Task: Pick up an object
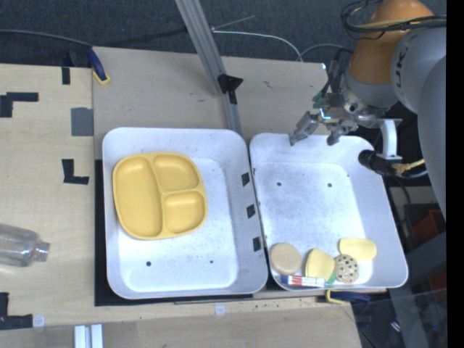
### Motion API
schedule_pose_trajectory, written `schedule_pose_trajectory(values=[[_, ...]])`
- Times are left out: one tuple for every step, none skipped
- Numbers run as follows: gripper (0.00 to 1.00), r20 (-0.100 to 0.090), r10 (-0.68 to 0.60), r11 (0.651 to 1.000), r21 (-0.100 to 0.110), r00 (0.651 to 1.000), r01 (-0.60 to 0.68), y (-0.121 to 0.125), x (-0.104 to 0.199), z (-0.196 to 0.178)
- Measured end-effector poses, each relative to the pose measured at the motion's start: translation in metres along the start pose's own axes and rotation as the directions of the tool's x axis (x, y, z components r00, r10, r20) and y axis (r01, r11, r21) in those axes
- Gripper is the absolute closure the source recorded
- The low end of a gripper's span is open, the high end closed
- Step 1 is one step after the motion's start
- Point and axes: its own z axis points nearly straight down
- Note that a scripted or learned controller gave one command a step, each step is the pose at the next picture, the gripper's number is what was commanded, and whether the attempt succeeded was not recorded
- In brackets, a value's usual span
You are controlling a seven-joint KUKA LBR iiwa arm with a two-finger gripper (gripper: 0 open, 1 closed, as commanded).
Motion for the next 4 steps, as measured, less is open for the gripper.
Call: schedule_pose_trajectory(values=[[0.0, 0.0, 0.005, 1.0, 0.007, 1.0, -0.005, -0.006, -0.047, 0.074], [0.0, -0.002, -0.003, 1.0, 0.004, 1.0, 0.003, -0.051, 0.029, 0.119], [0.0, -0.003, -0.003, 1.0, -0.008, 1.0, 0.003, -0.058, 0.068, 0.012], [0.0, -0.004, -0.004, 1.0, 0.005, 1.0, 0.004, -0.141, 0.134, 0.017]])
